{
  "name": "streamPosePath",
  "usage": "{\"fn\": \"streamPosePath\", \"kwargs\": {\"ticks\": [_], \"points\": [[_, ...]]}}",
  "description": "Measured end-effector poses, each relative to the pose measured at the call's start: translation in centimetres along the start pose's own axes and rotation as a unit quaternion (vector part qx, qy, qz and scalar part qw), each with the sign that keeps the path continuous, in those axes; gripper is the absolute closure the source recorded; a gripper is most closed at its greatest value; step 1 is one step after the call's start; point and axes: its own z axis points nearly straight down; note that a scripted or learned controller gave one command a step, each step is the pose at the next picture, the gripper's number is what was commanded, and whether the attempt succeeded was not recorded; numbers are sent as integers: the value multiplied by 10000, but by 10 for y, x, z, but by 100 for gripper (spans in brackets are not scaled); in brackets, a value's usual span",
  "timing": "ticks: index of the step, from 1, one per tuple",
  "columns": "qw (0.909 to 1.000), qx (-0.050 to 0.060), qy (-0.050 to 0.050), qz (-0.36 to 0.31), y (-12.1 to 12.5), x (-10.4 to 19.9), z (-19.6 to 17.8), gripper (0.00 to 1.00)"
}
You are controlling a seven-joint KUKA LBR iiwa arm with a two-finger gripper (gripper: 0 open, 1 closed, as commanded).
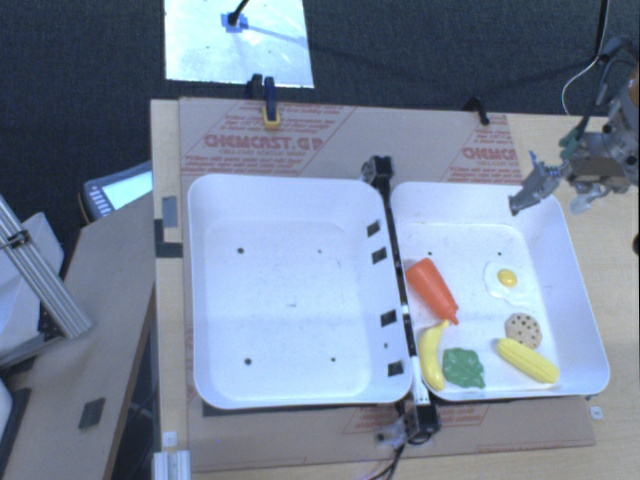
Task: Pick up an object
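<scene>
While the claw (525, 196) hangs at the far right corner of the right bin (575, 268), up above its rim, nothing has been lifted yet, so as I read it the pick is all still to do. Whether the claw is open or closed I can't tell from up here; it's small and blurred against the bin's edge, and I see no object in it.

Over to the right bin, then, because that's where every candidate sits. Take the toy carrot (433, 286) as our landmark, lying tilted near the bin's left wall. Just right of the carrot, well apart from it, there's a fried egg (505, 279) flat on the floor. Below the carrot and almost touching its tip, a banana (431, 356) stands along the divider side. Right beside the banana's lower end, a green leafy piece (463, 368). Further right of the carrot and nearer us, a cookie (522, 329), and just below that a corn cob (527, 360) lying slantwise toward the near right corner.

Left of the carrot, across the divider, the left bin (200, 268) shows bare white floor. Both bins rest on a cardboard sheet (330, 133) on the table (165, 148).

My call: the claw is well apart from the carrot and all its neighbours, so approach, descent and grasp all remain.
</scene>
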Motion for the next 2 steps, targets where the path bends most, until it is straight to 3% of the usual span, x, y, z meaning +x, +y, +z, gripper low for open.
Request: {"fn": "streamPosePath", "kwargs": {"ticks": [1, 2], "points": [[10000, 24, -1, -11, 49, 6, 57, 0], [10000, -50, -5, -12, 24, 23, -82, 0]]}}
